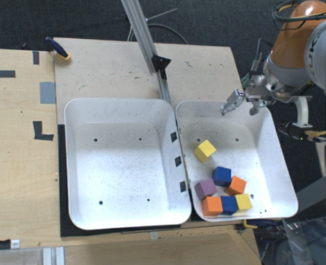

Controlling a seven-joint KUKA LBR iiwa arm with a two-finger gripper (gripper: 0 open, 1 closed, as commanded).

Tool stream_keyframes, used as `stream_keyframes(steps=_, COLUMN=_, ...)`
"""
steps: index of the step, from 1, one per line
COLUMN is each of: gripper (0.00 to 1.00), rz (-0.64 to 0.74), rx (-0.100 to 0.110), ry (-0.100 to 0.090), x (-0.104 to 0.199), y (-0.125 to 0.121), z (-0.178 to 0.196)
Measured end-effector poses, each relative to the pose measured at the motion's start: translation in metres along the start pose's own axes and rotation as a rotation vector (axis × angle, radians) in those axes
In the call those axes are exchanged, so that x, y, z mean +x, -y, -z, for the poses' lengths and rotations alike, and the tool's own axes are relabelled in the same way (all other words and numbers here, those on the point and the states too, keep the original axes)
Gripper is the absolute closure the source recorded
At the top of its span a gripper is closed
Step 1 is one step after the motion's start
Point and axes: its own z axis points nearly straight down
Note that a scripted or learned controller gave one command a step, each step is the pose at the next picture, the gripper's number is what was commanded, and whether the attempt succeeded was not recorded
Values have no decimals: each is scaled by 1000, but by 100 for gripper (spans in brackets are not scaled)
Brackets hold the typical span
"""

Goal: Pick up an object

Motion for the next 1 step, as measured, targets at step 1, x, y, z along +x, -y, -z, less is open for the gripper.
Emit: stream_keyframes(steps=1, gripper=0, rz=0, rx=5, ry=-2, x=22, y=19, z=-136)
